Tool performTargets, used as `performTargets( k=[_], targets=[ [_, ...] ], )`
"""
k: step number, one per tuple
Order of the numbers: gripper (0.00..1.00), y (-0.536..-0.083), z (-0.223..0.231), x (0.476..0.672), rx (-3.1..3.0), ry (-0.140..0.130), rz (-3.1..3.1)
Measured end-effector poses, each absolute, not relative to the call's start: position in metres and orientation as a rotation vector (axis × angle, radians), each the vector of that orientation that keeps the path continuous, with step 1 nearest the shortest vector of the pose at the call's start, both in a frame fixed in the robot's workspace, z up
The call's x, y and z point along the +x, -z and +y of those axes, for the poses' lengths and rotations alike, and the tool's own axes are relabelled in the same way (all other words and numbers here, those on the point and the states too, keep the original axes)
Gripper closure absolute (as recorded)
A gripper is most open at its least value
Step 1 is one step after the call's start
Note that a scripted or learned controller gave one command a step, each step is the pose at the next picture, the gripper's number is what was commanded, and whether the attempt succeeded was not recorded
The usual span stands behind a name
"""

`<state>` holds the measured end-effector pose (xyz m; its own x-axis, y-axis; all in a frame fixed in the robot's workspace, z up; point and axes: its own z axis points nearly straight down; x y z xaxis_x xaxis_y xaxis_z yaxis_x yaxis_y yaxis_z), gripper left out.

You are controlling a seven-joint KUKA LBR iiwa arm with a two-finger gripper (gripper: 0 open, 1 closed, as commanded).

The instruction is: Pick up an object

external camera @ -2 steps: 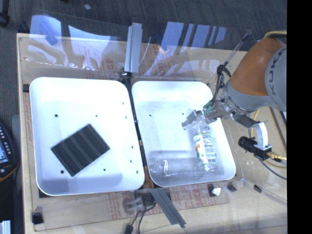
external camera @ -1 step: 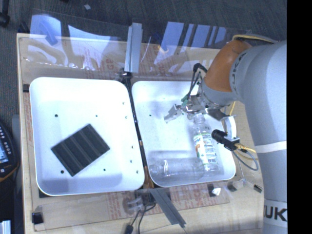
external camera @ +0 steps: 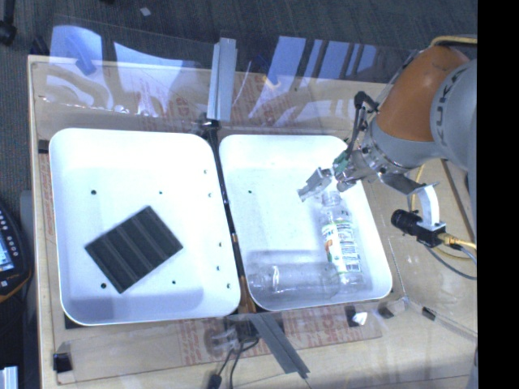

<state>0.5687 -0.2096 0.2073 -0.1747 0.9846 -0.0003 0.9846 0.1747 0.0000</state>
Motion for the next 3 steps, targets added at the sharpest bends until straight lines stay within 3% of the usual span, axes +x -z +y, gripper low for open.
performTargets(
  k=[1, 2, 3],
  targets=[
    [0.0, -0.147, -0.208, 0.573, 2.08, 0.003, 2.36],
    [0.0, -0.167, -0.209, 0.543, 2.07, 0.002, 2.368],
    [0.0, -0.147, -0.209, 0.525, 2.098, 0.002, 2.342]
  ],
)
